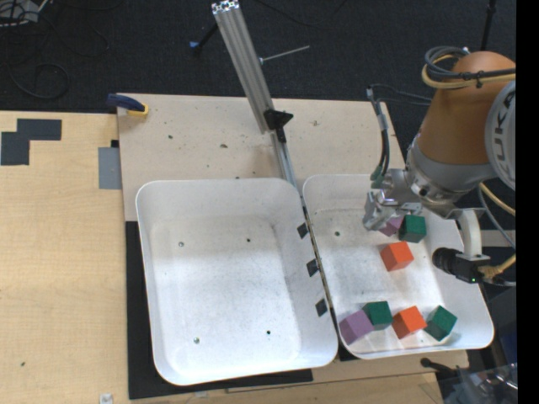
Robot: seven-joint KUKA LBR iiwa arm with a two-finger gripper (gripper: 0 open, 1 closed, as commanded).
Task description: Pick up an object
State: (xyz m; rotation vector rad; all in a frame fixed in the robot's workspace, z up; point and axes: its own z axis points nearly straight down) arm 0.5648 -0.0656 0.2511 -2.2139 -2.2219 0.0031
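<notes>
The gripper [381, 211] hangs low over the far part of the right bin [354, 251], just beside a small purple block [392, 224] and a green cube [413, 227]; whether it grips anything cannot be told. An orange cube [397, 255] sits just nearer. Cubes show no long axis. More blocks [396, 319] crowd the near edge.
</notes>
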